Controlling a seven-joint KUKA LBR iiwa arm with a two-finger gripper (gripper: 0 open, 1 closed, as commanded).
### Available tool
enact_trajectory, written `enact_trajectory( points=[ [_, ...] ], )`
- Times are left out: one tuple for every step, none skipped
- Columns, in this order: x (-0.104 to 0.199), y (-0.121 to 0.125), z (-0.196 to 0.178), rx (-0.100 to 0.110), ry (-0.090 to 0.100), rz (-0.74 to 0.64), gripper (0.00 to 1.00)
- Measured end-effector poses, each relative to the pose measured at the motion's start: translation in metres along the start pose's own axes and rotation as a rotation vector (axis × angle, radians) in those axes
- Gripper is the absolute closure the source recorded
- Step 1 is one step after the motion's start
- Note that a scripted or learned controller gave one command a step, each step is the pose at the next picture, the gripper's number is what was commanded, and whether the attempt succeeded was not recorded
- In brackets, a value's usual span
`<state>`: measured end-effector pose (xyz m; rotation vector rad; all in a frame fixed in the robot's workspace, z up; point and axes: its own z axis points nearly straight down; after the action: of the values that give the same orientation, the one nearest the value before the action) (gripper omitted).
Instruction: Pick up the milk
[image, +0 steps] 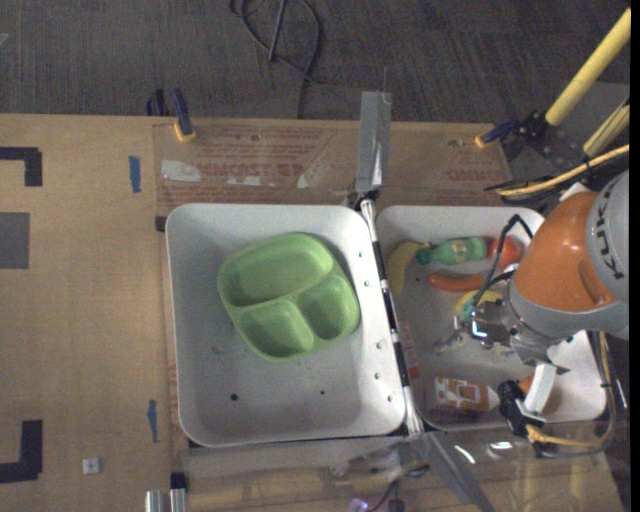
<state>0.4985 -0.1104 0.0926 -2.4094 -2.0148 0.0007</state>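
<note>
Because the right bin (590, 395) holds several things close together, what matters for the coming move is how the milk (461, 394) lies from the gripper (482, 328). The small white carton with an orange label is taken here to be the milk; its print is too blurred to read, so that is a judgement. It lies on its side in the lower left corner of the right bin, close to the bin's near wall and just beside the divider that separates the two bins. Its long axis runs roughly left to right in the camera view, along that near wall. The gripper hangs over the middle of the same bin, below the orange band (563, 258) of the arm, and the carton sits toward the bottom of the view from it and a little to the left, near but apart. Whether the gripper is open or closed cannot be told from this slanted view, since its metal parts blur together, and nothing can be seen held in it. Above the gripper in the view lie a banana (401, 264), a green bottle (455, 250) and some red-orange pieces (457, 282), all on the far side from the carton, so they should not be in the way. The left bin (200, 330) holds a green divided plate (288, 295), well apart from the work. The likely need is a short shift toward the near wall, with the grip set across the carton's short side; the closeness of the wall and divider could crowd that approach.
</note>
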Motion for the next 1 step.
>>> enact_trajectory(
  points=[
    [-0.0013,-0.0194,-0.0765,0.000,0.000,0.165,0.00]
  ],
)
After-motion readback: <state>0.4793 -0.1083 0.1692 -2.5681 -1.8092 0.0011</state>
